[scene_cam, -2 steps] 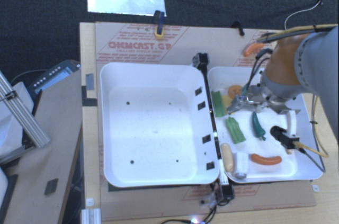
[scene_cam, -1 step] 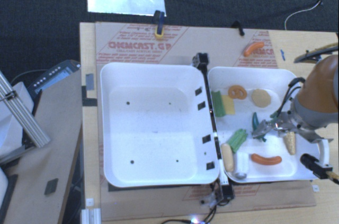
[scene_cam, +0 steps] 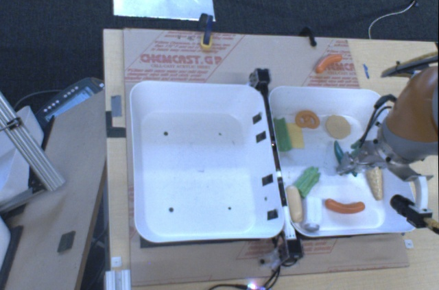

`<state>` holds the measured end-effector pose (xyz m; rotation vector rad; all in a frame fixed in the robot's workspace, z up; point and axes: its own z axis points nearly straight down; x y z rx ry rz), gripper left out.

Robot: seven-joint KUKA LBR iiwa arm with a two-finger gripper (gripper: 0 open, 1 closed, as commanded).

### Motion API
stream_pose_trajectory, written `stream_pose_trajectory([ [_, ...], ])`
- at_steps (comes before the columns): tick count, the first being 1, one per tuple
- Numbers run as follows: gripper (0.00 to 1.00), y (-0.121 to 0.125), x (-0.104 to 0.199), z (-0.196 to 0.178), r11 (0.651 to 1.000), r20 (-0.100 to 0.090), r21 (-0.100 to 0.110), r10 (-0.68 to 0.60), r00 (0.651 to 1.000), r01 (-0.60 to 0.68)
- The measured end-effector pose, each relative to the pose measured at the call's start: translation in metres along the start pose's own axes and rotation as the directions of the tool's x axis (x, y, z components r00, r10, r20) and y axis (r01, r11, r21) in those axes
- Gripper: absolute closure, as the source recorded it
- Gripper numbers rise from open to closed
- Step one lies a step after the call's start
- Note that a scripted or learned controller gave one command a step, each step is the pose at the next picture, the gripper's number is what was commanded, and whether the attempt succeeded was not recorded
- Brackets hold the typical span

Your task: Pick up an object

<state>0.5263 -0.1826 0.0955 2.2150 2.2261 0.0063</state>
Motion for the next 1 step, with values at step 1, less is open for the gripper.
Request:
stream_pose_trajectory([
  [1, 1.00, 0.0592, 0.1516, -0.0943, 1.000, -0.004, -0.011, -0.016, 1.000, 0.016],
])
